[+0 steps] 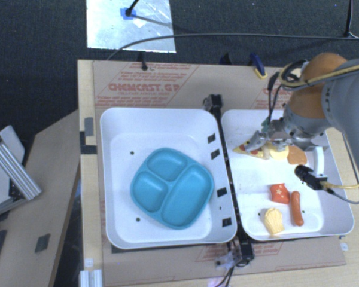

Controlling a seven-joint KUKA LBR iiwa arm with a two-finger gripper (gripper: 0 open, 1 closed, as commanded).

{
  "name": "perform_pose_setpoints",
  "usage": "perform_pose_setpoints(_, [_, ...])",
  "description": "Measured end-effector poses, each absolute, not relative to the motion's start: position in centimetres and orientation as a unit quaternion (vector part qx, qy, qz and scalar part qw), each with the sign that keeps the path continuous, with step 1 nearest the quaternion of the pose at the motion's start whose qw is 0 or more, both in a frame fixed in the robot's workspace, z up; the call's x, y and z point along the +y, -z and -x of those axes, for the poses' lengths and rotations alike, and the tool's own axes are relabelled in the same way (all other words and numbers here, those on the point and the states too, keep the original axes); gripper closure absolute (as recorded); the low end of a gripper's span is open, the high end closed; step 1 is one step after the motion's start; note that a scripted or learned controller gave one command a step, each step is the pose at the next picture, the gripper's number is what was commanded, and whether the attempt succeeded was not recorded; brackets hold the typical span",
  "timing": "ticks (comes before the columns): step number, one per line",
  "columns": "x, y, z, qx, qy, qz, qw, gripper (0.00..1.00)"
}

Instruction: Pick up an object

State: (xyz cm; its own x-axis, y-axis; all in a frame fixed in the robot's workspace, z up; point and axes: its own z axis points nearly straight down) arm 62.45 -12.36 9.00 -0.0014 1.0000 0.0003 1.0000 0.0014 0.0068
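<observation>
Two white bins stand side by side; the left bin [116, 130] holds a blue divided plate [171, 188]. In the right bin [239, 121] the gripper [269, 137] is low over a pizza slice toy [251, 149], near a sausage [296, 208], a red piece [279, 193] and a yellow fries toy [274, 220]. I cannot tell its grip.

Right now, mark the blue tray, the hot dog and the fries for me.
blue tray [172, 187]: camera view, left bin, on the ridge between its compartments.
hot dog [297, 208]: camera view, right bin, middle of the sausage.
fries [274, 220]: camera view, right bin, centre of the yellow piece.
</observation>
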Motion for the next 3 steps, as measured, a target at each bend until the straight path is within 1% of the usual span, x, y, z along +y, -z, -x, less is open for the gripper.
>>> perform_pose_setpoints(1, [-12.4,-10.5,-62.9,0.708,-0.0069,-0.706,0.01,1.0])
perform_pose_setpoints(2, [-13.0,-16.6,-62.4,0.707,-0.0018,-0.707,0.003,1.0])
perform_pose_setpoints(3, [-12.3,-21.6,-62.0,0.709,-0.002,-0.705,0.003,1.0])
